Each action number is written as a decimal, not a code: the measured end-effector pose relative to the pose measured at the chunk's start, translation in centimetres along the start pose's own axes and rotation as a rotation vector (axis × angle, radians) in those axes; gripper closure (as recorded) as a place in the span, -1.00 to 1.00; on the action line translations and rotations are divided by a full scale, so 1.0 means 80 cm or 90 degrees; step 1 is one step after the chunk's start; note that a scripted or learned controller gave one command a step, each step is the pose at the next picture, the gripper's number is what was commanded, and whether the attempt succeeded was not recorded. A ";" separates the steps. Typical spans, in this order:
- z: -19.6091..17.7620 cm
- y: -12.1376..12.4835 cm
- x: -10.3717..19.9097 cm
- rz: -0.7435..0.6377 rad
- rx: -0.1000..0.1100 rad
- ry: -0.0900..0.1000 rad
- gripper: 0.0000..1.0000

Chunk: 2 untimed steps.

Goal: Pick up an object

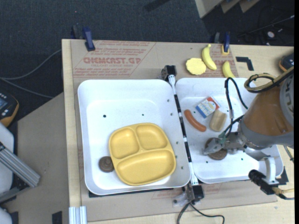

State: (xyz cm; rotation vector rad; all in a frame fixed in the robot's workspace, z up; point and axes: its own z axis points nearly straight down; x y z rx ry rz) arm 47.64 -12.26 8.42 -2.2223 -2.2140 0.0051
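My gripper (pixel 211 147) reaches into the right bin (pixel 210 171) from the right, down low on a brown round object (pixel 218 154) that is partly hidden beneath it. A red sausage (pixel 195 120) lies just up and left of it. A beige bread-like piece (pixel 217 121) and a small blue-and-white packet (pixel 206 107) sit further back in the same bin.
The left bin (pixel 93 106) holds a yellow divided plate (pixel 141 153) and a small brown round piece (pixel 106 164). Behind the bins on the board lie two bananas (pixel 209 58) (pixel 228 69) and a yellow round piece (pixel 195 66). A black cable (pixel 232 101) loops above the right bin.
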 end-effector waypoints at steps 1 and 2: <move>-0.013 0.003 0.003 -0.002 -0.004 -0.001 1.00; -0.132 0.005 0.118 -0.010 -0.010 0.001 1.00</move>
